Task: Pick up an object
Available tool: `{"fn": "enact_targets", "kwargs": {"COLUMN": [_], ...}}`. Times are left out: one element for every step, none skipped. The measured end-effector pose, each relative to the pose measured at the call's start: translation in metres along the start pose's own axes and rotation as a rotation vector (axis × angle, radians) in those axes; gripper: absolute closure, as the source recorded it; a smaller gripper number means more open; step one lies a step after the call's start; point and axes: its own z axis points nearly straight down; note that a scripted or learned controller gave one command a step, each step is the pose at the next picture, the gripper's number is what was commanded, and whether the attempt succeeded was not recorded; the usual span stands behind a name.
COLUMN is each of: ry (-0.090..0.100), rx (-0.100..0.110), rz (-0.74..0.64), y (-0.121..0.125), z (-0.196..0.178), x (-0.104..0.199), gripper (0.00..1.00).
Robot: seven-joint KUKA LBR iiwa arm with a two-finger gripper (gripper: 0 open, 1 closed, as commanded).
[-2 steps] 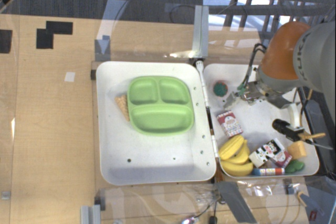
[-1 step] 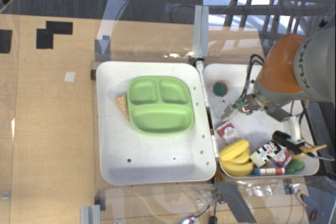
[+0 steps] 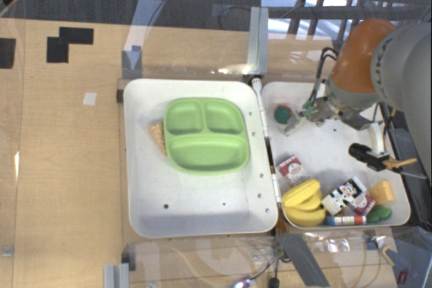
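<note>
The likeliest target is the small green-and-red toy (image 3: 283,114), a strawberry perhaps, lying in the upper left of the right bin (image 3: 324,152), near the wall shared with the left bin (image 3: 196,212). It is too small and blurred to be sure, but its long axis seems to run up and down the view, red end toward the bin's far wall.

The tool (image 3: 295,122) sits just beside it, on its right, low over the bin floor; whether it is released or clenched I cannot tell, and nothing shows as held. The grey arm (image 3: 398,71) with its orange band (image 3: 358,57) reaches in from the right.

What could go wrong: the toy is rounded and close to the wall, so a closing tool may nudge it aside or pinch it off-centre and let it slip.

Further out, well apart, a red-and-white card (image 3: 291,169) and a banana (image 3: 302,202) lie near the front, with small items packed in the front right corner. A green tray (image 3: 205,135) fills the middle of the left bin on the bench (image 3: 61,145).
</note>
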Motion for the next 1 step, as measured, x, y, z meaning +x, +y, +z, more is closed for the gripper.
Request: {"fn": "enact_targets", "kwargs": {"ry": [0.014], "rx": [0.048], "rz": [0.051], "y": [0.0338], "z": [0.0040], "x": [-0.0064], "gripper": [0.00]}}
